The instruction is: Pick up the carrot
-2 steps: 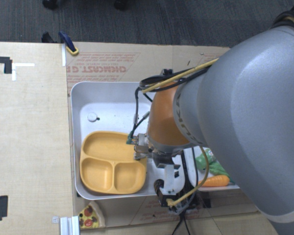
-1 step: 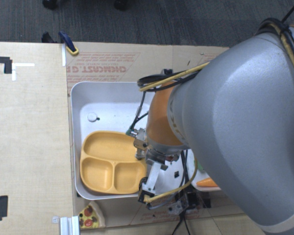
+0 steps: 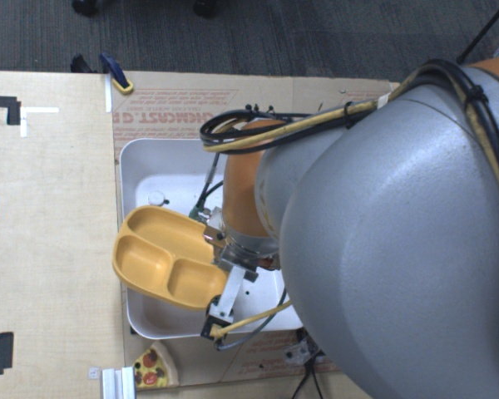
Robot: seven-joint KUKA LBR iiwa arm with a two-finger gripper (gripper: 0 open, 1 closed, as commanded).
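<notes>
**Tool low in the bin, carrot not located**

Tool (image 3: 226, 293) sits down inside the white bin (image 3: 150, 160), toward its near edge, right against the near-right rim of a yellow divided tray (image 3: 166, 260). Whether it is spread or pressed together I cannot tell; the wrist and cables (image 3: 258, 127) mask it. The tray looks tipped, its far-left side riding up off the bin floor.

Arm (image 3: 382, 223) covers the bin's whole right side. Orange band (image 3: 241, 194) is just above the tray's far-right corner.

Carrot: I cannot say where it lies. My guess is it is hidden under the arm or behind the tray, somewhere along the bin's right side.

Handling, by judgement: likely a toy carrot, light and stiff, with a smooth tapered skin that could slide out toward the thin end when squeezed. I would take it across the thicker half, square to its length, and close gently. Lying against a bin wall or the tray rim, it would give little room to get around it.

Counter (image 3: 50, 264) to the left carries nothing relevant; a toy pizza slice (image 3: 154, 368) lies just outside the bin's near edge.
</notes>
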